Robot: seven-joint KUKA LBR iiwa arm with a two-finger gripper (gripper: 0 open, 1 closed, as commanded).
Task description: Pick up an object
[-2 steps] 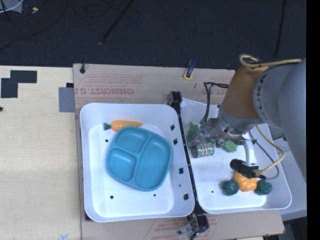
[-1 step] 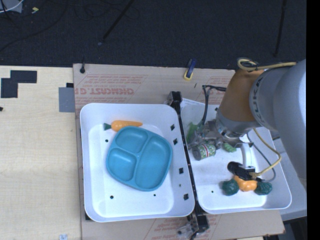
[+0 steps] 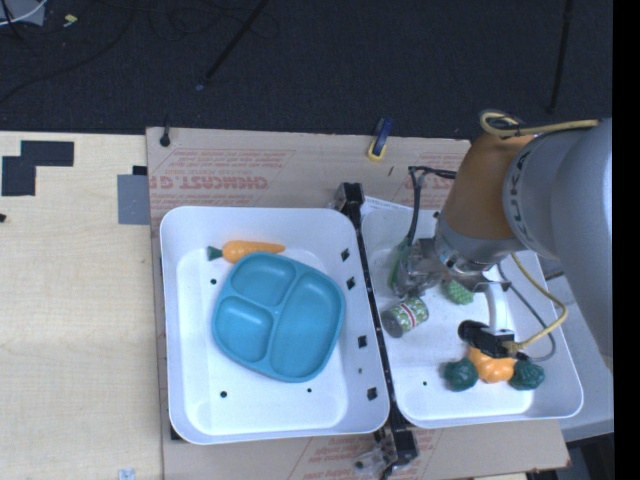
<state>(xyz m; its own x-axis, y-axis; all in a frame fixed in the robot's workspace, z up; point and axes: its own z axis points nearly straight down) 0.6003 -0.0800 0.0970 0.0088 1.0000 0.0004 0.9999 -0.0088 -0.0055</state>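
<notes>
My gripper (image 3: 409,280) reaches down into the right bin (image 3: 556,409), close to its left wall. Just below it a small can (image 3: 405,316) with a green, white and red label lies on its side, near the gripper's tip; I cannot tell if they touch. A small green bumpy piece (image 3: 459,292) lies just to the right of the gripper. At the front of the same bin an orange toy (image 3: 492,369) sits between a dark teal ball (image 3: 460,375) and a green ball (image 3: 528,375).
The left bin (image 3: 190,398) holds a blue divided plate (image 3: 279,315) and an orange carrot (image 3: 250,251) behind it. A raised divider (image 3: 368,308) separates the two bins. My grey arm (image 3: 545,208) covers the right bin's back right part.
</notes>
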